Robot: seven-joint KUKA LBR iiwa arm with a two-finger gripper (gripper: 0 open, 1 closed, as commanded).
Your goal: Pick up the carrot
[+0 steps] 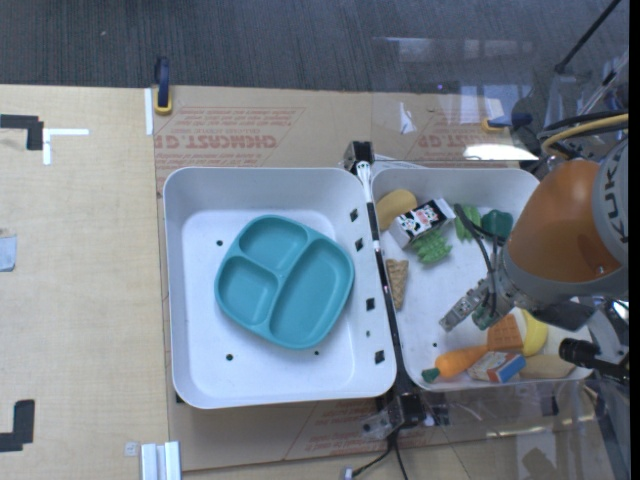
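Two white bins are seen side by side on the bench: the left bin [190, 298] and the right bin [440, 178]. The arm [565, 233], grey with an orange band, is extended in from the right over the right bin, and much of that bin's right half is covered by it.

One teal plate [285, 280], divided into three compartments, is laid flat in the middle of the left bin.

In the right bin a small heap of toy food is gathered. One carrot [460, 362] is found near the front wall, lying roughly level, its orange body pointed right and its green end turned left. A single small box [500, 367] with red and blue sides is set touching its right end. One orange wedge [505, 332] and one yellow piece [534, 334] are placed just behind the box. Toward the back of the bin, one yellow item [396, 204], one black-and-white carton [420, 219] and two green leafy pieces [432, 247] [478, 222] are clustered. One tan wedge [398, 281] is rested against the left wall.

The claw [468, 310] is hung below the orange band, tilted down and to the left, over the bare floor of the right bin. The carrot is located just in front of it, near but apart, slightly toward the front wall. Nothing is seen between the fingers; how far they are parted cannot be told from this view.
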